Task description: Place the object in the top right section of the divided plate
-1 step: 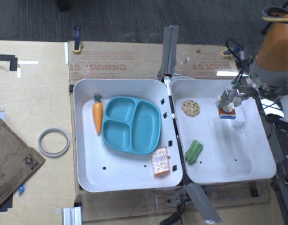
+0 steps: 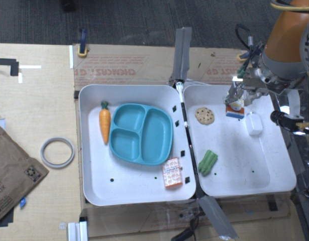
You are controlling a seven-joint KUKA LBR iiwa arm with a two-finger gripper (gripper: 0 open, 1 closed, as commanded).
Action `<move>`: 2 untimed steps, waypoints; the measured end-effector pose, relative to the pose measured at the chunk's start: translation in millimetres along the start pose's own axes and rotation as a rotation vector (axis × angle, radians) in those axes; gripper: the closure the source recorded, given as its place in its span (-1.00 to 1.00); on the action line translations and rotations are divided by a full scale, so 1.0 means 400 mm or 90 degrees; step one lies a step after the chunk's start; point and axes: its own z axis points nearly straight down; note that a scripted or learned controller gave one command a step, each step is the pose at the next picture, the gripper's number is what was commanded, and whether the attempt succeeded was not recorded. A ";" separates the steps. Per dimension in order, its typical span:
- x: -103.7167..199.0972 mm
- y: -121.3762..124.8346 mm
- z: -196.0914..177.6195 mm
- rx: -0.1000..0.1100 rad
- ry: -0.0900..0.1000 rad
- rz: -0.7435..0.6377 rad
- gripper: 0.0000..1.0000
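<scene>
A teal divided plate [image 2: 142, 133] lies in the left bin [image 2: 91, 185], with two small sections on its left and one long section on its right. My gripper [image 2: 236, 104] hangs over the far part of the right bin [image 2: 275, 182], well to the right of the plate. It is shut on a small red, white and blue packet [image 2: 235, 111] that shows between the fingertips.
An orange carrot [image 2: 104, 122] lies left of the plate and a red-and-white box [image 2: 172, 173] lies below it. The right bin holds a cookie [image 2: 205, 116], a green vegetable piece [image 2: 208, 162] and a white object [image 2: 253, 123]. A tape ring [image 2: 57, 151] rests on the bench at left.
</scene>
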 end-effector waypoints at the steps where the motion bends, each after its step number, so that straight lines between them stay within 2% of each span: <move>1: 0.012 -0.022 -0.090 -0.001 -0.001 -0.156 1.00; 2: 0.022 0.000 -0.149 -0.001 0.000 -0.306 1.00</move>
